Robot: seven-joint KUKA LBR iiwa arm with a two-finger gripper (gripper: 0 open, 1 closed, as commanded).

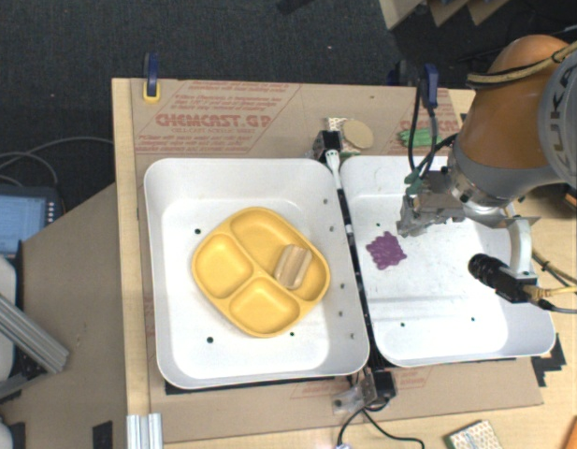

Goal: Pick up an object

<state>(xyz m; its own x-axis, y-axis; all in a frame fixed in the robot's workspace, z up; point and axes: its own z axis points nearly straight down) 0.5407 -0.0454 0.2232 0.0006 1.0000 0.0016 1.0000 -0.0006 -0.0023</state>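
The right bin (456,340) holds one loose thing, a small purple piece (386,250). It lies on the bin floor in the left half, near the wall shared with the left bin (176,335). Nothing else lies around it, and white floor is open on every side. The arm (512,148) reaches in from the right, and its jaws hang just beside the far right edge of the purple piece. Seen from above, I cannot tell whether the jaws are apart or together, or whether they touch the piece. Nothing shows between them.

The left bin holds one yellow plate (223,265) with three compartments. One tan block (293,267) lies in the right-hand compartment, and the other two compartments show bare yellow. A black clip (325,144) sits at the far end of the seam between the two bins. On the counter (223,115) beyond them lies one round tan disc (359,136). Two blue clamps grip the counter's far edge, one at the left corner (152,75) and one near the arm (428,78).

The purple piece is a ragged blob with no clear long axis and no end that points anywhere. The tan block runs nearly near-to-far in the view, with its far end tipped slightly to the right.
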